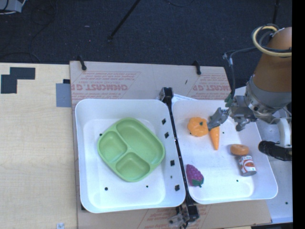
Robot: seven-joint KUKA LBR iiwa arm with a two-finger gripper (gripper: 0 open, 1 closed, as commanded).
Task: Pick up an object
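Carrot (pixel 215 138) lies in the right bin (pixel 267 192), point toward me, beside the orange pumpkin (pixel 197 127); my hand (pixel 218 118) hovers over its top end, grip state impossible for me to tell. I judge it light, stiff, slick plastic, best pinched across the thick end.

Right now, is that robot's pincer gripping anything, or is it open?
Pincer: cannot be told whether open or closed. It sits at the top of the carrot, next to the orange pumpkin, in the right bin.
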